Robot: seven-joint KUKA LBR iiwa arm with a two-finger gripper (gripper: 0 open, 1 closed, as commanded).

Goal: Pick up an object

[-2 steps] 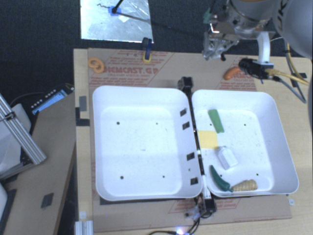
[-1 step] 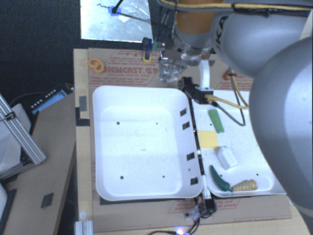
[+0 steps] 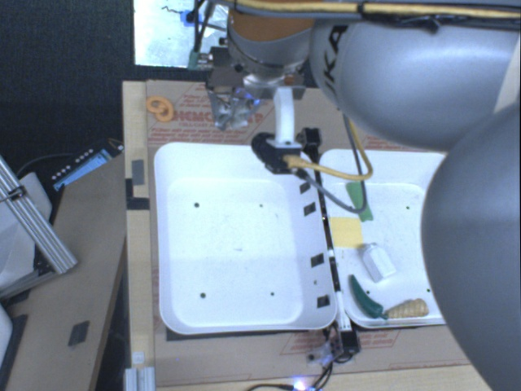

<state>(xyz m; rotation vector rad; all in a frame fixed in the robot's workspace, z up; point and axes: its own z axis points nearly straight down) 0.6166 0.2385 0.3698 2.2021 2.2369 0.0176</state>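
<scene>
Far left: aluminium rail (image 3: 37,226) lying off the bench. Next, an orange ring (image 3: 160,107) sits on the cardboard, outside the bins, past the left bin's far left corner.

My gripper (image 3: 232,114) is over the cardboard just beyond the far rim of the left bin (image 3: 236,243), right of the ring and apart from it. It's blurred and partly under the wrist, so I can't tell if it's released or clenched. Nothing visibly in it.

A black bracket with a yellow cable (image 3: 358,169) hangs near the far end of the divider between the bins.

All the pickable items are in the right bin (image 3: 407,182), well away from my gripper:
- green strip (image 3: 358,200), far side, near the divider
- yellow square (image 3: 345,233), just nearer than the strip, by the divider
- white block (image 3: 377,261), just beside the square's near right corner
- dark green curved piece (image 3: 366,297), near rim
- tan cone (image 3: 405,308), just right of the curved piece, lying on its side

My arm (image 3: 423,63) covers the bin's right part.
</scene>
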